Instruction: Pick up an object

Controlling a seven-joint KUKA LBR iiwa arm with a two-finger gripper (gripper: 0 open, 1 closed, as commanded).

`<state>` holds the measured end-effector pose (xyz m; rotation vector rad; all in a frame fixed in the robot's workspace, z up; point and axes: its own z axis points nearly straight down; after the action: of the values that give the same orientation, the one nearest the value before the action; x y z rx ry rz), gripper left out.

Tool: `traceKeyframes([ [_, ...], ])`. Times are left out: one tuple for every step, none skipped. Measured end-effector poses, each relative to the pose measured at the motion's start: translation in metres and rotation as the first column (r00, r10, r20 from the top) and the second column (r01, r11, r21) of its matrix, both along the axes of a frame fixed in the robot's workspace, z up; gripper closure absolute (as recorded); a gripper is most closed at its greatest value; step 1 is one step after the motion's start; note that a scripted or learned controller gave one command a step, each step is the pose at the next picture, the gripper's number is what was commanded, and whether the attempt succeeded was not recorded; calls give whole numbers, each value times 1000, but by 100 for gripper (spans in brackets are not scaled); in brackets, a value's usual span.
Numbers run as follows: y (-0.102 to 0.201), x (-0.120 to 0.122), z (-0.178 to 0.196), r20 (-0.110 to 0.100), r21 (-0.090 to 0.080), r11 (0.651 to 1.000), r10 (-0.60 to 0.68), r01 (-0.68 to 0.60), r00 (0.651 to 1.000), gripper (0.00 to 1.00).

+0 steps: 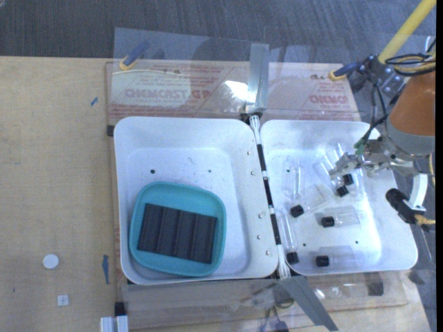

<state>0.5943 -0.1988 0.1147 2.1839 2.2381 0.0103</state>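
The right bin [394,251] holds several small clear vials with black caps. One vial [338,219] lies near the bin's middle, and another [296,187] lies further left with its cap toward the front. A loose black cap [322,260] sits by the front wall. My gripper [344,171] reaches in from the right, low over the bin's upper middle, right beside a black-capped vial [342,189]. I see nothing clearly held in it. The orange band [415,109] sits above the wrist at the right edge.
The left bin [180,144] holds a teal tray [177,228] carrying a black ribbed block [176,232]. A ridge with screws [265,185] divides the two bins. Clear plastic sheets [228,81] stand behind them. Cables [387,71] hang near the arm at top right.
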Motion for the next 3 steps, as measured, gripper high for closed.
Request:
traceKeyframes([
  [-3, -3, -28, -12, 7, 999, 32, -32, 999, 0],
  [-13, 41, -27, -9, 16, 993, 117, -117, 993, 0],
  [-17, 41, -16, -6, 8, 993, 116, -116, 993, 100],
])
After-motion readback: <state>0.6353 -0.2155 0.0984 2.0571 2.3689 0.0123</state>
